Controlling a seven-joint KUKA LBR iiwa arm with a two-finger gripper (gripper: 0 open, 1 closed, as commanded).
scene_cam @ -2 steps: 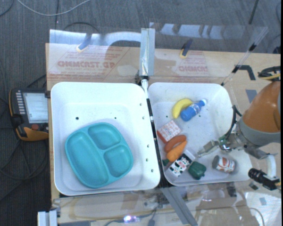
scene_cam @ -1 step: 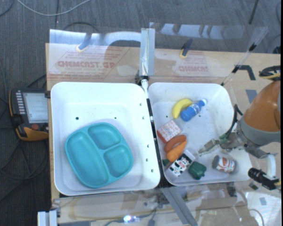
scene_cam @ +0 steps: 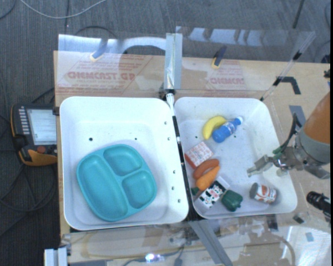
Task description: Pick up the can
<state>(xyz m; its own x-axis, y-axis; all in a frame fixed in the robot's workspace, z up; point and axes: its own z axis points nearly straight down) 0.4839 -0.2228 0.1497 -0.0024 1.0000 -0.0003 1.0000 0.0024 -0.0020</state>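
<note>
The can (scene_cam: 263,193) lies on its side in the near right corner of the right bin (scene_cam: 266,114), just right of a dark green block (scene_cam: 232,200). The gripper (scene_cam: 262,165) hangs just above and beyond it, its fingers spread apart around nothing. A teal divided plate (scene_cam: 117,180) sits in the left bin (scene_cam: 77,112).

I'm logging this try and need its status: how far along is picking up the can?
Nothing looks done yet: the can lies on its side on the floor of the right bin, near the front right corner. In hand: the gripper hangs just above and behind the can, with nothing between its fingers. Left: descend, close on the can and lift it.
</note>
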